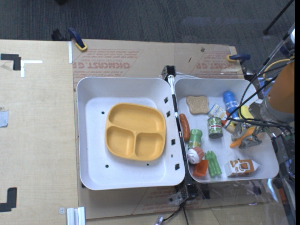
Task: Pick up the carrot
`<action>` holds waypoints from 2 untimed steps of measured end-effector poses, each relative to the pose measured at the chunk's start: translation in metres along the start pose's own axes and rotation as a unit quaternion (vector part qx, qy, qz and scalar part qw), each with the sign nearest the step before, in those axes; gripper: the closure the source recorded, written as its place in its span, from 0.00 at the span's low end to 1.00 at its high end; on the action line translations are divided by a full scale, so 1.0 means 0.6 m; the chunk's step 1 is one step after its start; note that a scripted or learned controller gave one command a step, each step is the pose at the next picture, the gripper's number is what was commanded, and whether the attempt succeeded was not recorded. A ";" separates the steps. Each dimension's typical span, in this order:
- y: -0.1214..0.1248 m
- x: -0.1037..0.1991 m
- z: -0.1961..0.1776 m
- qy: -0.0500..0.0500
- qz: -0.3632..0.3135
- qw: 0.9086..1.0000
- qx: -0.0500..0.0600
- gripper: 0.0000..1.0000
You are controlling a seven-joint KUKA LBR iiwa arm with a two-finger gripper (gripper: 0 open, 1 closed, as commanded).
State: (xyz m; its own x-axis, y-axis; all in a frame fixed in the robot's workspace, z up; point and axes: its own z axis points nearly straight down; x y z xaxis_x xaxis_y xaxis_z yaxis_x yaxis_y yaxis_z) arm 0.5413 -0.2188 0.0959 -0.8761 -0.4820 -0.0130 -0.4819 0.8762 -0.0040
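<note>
Carrot [239,139] lies in the right bin [267,172], near its right wall, an orange sliver pointing left and slightly down. In the camera view the pincer [248,138] sits right over the carrot's thicker end, grey metal against orange, but cables and the wrist cover the tips, so I cannot tell whether it is open, closed or gripping anything. Close neighbours crowd the spot: a green can [215,127] to the left, a blue bottle [229,101] and something yellow [244,112] above, a small carton [241,167] below. My judgement is that a good grasp would straddle the carrot across its narrow width, near mid-length, and come straight up, so that the can and carton stay undisturbed. The yellow plate [136,131] in the left bin [89,139] is well apart.
</note>
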 end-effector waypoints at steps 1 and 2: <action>0.000 0.004 0.003 0.003 0.000 1.000 -0.001 0.00; 0.032 0.066 0.002 0.002 -0.021 1.000 0.001 0.00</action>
State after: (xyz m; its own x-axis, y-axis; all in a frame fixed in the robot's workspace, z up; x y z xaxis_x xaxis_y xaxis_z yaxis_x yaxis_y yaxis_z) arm 0.4971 -0.2210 0.0940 -0.8549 -0.5186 -0.0092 -0.5186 0.8550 -0.0057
